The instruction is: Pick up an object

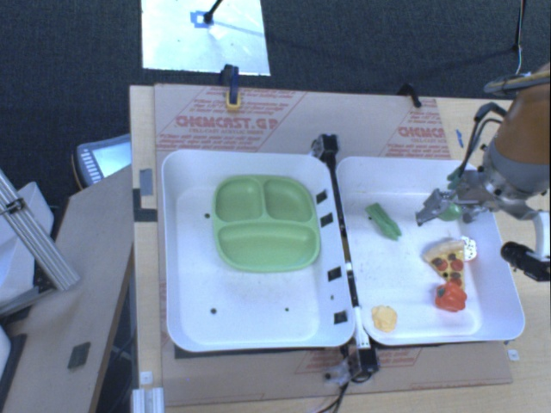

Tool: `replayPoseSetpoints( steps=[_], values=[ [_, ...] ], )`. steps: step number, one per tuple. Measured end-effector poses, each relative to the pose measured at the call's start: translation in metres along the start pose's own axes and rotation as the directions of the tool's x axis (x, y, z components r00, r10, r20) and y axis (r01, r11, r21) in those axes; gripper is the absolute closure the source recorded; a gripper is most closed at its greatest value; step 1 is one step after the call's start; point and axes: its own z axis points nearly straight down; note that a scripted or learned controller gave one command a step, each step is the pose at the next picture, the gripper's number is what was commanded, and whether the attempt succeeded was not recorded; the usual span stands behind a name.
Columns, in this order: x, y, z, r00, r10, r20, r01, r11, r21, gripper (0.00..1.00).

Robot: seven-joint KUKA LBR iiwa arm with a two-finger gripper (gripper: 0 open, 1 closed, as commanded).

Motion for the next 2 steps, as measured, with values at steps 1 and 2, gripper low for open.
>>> replayPoseSetpoints(
  steps=[1,2],
  values=[
    [0.000,0.003,-0.006,1.000,-0.003,0.002,0.003,1.000,-0.011,0.00],
    [0.006,0.011,0.042,1.000,-0.006,0.001,0.006,1.000,-0.008,0.00]
  ],
)
